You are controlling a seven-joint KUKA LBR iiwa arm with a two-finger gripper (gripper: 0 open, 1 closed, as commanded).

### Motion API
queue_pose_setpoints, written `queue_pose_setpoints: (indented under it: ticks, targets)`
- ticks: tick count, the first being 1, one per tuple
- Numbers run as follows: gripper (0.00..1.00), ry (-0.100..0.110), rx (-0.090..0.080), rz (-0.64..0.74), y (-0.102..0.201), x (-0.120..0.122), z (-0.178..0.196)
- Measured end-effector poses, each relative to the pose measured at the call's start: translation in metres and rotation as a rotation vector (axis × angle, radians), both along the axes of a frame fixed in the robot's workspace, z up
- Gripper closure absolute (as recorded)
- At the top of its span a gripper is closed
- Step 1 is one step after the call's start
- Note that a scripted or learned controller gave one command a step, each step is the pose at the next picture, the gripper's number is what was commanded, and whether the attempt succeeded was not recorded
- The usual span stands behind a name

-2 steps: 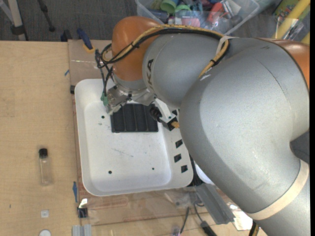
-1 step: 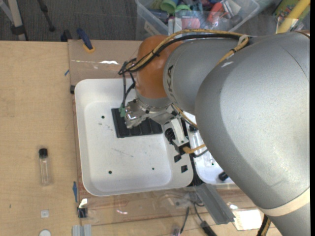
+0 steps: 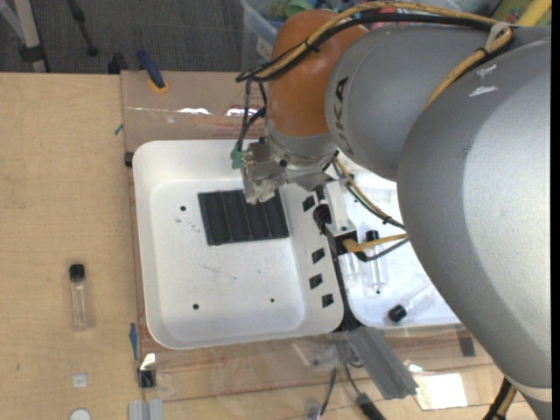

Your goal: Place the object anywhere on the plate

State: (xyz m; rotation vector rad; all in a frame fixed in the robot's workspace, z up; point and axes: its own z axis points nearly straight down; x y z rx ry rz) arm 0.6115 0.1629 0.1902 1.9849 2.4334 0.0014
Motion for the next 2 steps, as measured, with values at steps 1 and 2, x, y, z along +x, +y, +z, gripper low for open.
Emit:
queue_pose_setpoints:
  ticks: [1, 2]
  targets:
    - [1.0, 0.008, -0.001, -0.417, 0.024, -0.038, -0.079]
    - [1.0, -0.008, 0.01, -0.458, 0.064, -0.128, -0.099]
